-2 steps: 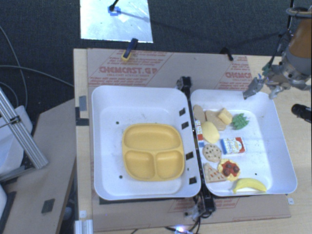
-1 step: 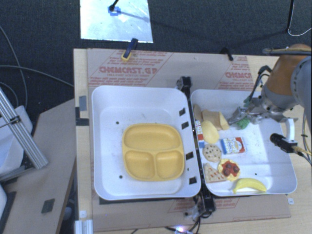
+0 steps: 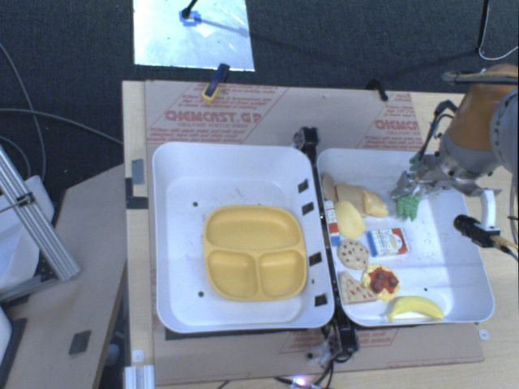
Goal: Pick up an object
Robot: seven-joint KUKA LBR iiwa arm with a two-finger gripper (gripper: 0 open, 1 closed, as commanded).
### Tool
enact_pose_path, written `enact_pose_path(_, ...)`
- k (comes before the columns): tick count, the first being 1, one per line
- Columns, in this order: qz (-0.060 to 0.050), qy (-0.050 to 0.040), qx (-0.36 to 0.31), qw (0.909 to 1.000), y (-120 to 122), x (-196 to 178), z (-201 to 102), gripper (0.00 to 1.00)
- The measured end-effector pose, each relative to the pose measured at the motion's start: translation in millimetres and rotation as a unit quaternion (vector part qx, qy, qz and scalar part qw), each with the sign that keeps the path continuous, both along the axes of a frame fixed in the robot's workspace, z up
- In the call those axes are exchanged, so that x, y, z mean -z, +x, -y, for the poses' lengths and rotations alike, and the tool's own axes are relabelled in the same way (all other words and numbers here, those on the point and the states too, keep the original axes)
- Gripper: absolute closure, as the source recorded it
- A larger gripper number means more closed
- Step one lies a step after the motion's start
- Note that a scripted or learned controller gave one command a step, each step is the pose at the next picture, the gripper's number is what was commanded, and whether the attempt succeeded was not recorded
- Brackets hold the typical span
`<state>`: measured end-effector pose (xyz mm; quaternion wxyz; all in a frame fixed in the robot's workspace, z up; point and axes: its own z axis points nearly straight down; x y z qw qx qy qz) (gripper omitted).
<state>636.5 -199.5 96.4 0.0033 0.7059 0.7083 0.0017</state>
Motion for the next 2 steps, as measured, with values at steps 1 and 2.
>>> enact_pose_path(1,0.000,0.0017,-0.003,1.0000,35.0,-27.9,-50.3,1.00)
enact_pose_path(2,0.000,0.0028,-0.004,1.0000,-1.9,-92.8,-128.3,1.00)
